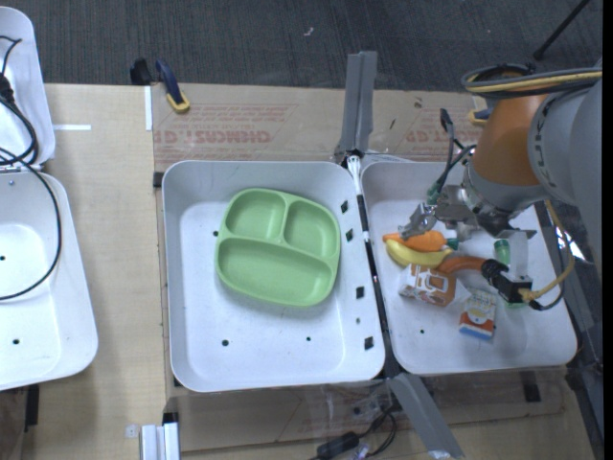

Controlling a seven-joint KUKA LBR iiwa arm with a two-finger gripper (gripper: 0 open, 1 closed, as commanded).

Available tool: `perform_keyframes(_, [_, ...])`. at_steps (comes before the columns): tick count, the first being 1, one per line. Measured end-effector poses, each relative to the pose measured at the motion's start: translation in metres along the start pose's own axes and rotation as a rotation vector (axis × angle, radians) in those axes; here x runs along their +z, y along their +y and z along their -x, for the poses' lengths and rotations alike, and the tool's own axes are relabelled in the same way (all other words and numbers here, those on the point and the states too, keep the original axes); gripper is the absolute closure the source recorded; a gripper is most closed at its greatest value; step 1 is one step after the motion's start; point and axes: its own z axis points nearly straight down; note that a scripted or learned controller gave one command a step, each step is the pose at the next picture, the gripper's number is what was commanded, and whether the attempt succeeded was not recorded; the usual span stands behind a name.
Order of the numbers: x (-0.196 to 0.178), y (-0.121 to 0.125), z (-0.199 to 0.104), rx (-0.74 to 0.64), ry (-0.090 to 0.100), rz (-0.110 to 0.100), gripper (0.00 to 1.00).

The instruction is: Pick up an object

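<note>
Reading "CHEMCO", perhaps, reversed on cardboard (230,123).

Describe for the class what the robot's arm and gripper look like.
The arm is bulky and rounded, grey with an orange band above the wrist. Thin dark and yellowish cables trail along it. The gripper is a small metal assembly of silver and dark parts.

Pale green plate (279,247) (three sections) in a white bin (192,343); yellow banana (414,253), orange carrot (427,241), white-orange cartons (428,285).
</note>
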Motion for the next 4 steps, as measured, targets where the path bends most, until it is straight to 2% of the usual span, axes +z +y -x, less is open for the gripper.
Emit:
perform_keyframes(1, [0.008, -0.031, -0.011, 0.032, 0.002, -0.016, 0.0])
perform_keyframes(2, [0.01, 0.036, 0.002, 0.0, 0.002, -0.018, 0.0])
perform_keyframes(3, [0.001, 0.036, 0.002, -0.003, 0.0, -0.019, 1.0])
perform_keyframes(4, [0.001, 0.036, 0.002, -0.003, 0.0, -0.019, 0.0])
